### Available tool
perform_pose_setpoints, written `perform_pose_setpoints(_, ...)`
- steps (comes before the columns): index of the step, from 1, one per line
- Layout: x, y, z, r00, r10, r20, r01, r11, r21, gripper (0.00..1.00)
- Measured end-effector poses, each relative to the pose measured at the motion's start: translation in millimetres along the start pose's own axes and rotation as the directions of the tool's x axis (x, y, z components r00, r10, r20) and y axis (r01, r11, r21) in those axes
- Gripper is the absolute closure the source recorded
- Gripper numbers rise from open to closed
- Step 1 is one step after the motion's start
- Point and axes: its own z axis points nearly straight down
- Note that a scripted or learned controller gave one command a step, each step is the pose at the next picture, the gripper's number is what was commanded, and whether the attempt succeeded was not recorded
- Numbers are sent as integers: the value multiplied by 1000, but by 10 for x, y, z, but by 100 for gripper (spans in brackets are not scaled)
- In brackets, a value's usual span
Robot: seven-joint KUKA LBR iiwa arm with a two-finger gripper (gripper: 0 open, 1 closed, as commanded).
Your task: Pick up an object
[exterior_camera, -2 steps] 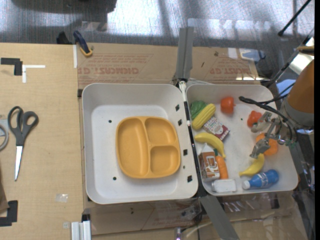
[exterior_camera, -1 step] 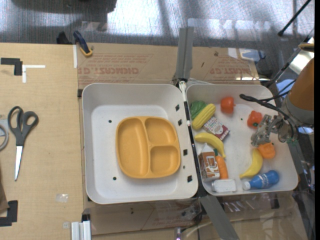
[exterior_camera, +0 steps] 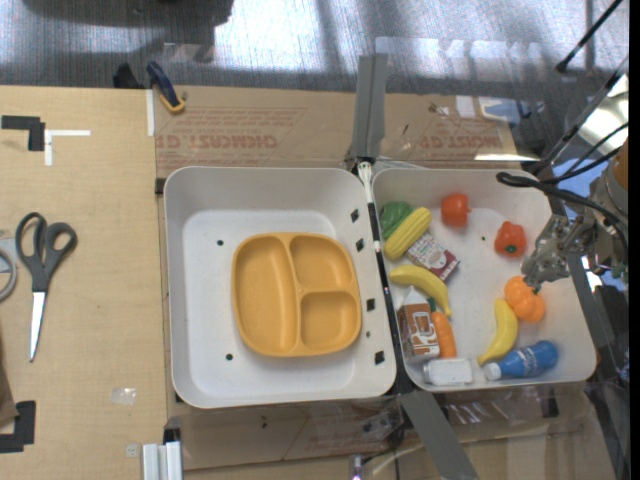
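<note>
Over the right bin point(exterior_camera: 470, 190), fingers point(exterior_camera: 546, 264) angle down beside an orange toy point(exterior_camera: 525, 301); grip state unclear.

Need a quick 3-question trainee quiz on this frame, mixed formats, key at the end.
1. True or false: the yellow divided plate lies in the left bin.
2. Which toy is nearest the gripper? A) corn cob B) orange fruit C) blue bottle
3. Fill in: on the bench left of the bins lie a pair of ____.

Key: 1 true. 2 B; the gripper hovers at the right bin's right edge, just above the orange fruit. 3 scissors.
</note>
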Motion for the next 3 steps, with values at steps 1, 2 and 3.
perform_pose_setpoints(1, 379, -100, 1375, 908, 420, -3, -420, 908, 1, 100)
perform_pose_setpoints(2, 380, 421, 78, 932, 363, -1, -363, 932, 0, 100)
perform_pose_setpoints(3, 40, 1386, -475, 881, 473, -3, -473, 881, 3, 100)
